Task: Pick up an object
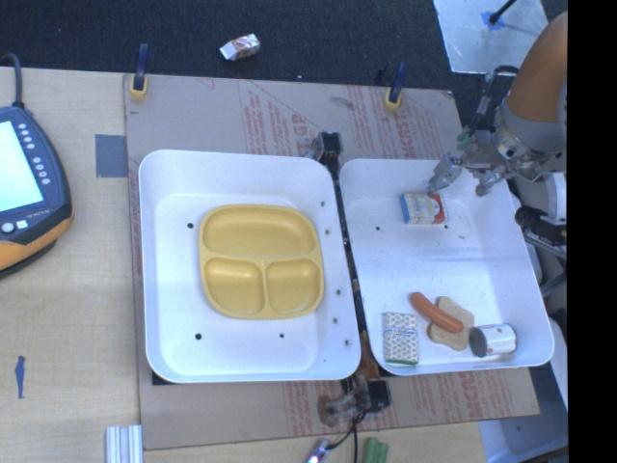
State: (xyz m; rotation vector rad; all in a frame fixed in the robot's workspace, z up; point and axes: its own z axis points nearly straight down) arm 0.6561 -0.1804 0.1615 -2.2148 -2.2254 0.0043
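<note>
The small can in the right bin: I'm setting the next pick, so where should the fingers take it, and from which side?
The small can lies on its side in the right bin's near corner, dark end toward the bread slice. Judging by that pose, come from straight above and close across its round body at mid-length, fingers along the near-far line. The rim behind it sits close, so clearance looks tight.
</note>
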